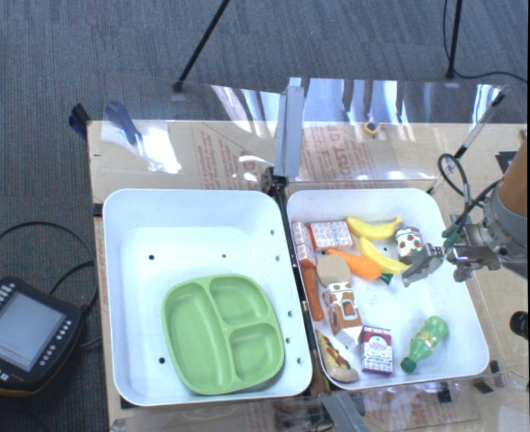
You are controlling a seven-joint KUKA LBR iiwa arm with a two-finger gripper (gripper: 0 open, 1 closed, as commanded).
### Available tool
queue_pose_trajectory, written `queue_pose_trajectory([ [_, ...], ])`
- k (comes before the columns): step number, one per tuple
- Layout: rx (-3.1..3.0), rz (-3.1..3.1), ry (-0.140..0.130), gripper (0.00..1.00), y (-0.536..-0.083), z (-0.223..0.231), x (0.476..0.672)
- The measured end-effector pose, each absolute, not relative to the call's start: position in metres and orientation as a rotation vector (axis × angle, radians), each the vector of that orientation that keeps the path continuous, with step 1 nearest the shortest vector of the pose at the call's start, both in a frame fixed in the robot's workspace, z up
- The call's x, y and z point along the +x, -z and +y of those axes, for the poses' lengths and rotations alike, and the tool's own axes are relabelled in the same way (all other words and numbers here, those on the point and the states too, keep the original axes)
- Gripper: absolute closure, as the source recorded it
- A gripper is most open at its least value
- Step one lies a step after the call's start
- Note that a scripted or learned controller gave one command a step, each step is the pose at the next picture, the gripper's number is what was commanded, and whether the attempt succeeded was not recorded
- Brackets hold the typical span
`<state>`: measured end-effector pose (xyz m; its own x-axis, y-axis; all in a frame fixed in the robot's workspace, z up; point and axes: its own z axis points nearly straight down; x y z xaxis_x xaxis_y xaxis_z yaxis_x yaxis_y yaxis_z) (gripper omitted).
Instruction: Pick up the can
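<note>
We see the can [408, 240] in the right bin [462, 327], just beside the bananas [378, 238]. The gripper [424, 264] hangs next to it, jaws a little open, holding nothing

Arm [516, 214] was grey metal, orange patch at the frame edge above the wrist. Black cables [456, 180] looped off it. Pincer [419, 266] was grey, boxy silver mount, blocky angled fingers [416, 269].
</note>
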<state>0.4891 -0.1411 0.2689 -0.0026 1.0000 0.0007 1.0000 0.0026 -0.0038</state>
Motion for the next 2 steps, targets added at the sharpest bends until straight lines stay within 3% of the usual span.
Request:
queue_pose_trajectory([
  [1,-2.339,-2.096,-0.004,0.00,-0.4350,-0.0870,0.4772],
  [2,-2.333,-2.099,-0.010,1.00,-0.4430,-0.0860,0.4788],
])
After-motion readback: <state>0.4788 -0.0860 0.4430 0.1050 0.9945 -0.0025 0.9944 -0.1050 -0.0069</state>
